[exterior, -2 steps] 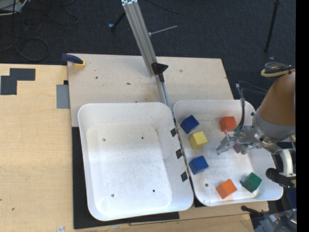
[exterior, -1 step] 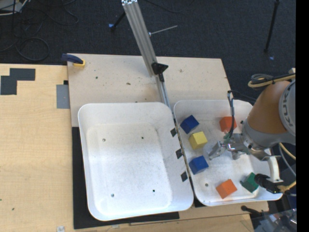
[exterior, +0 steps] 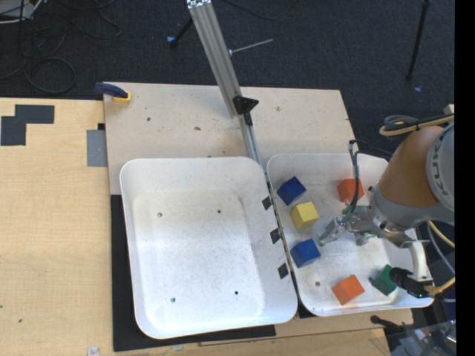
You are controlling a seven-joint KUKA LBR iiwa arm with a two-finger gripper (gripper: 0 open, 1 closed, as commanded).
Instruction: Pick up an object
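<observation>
Six small blocks lie in the right bin [exterior: 315, 302], and the left bin [exterior: 148, 199] beside it holds none. Nearest the camera sit an orange block [exterior: 347, 288] and a green block [exterior: 384, 280] by the bin's front rim. A little further in, a blue block [exterior: 305, 252] rests close to the divider between the bins, with a yellow block [exterior: 304, 213] just behind it and a second blue block [exterior: 291, 190] beyond that. At the far side a second orange block [exterior: 349, 190] stands partly behind a cable.

The gripper [exterior: 338, 228] hangs low over the bin floor, between the yellow and near blue blocks on one side and the arm's wrist on the other. Whether its jaws are apart or together I cannot tell, and nothing is visibly held.

This looks like the approach step. Next it should line up over one block, likely the near blue or the yellow, then descend and close.
</observation>
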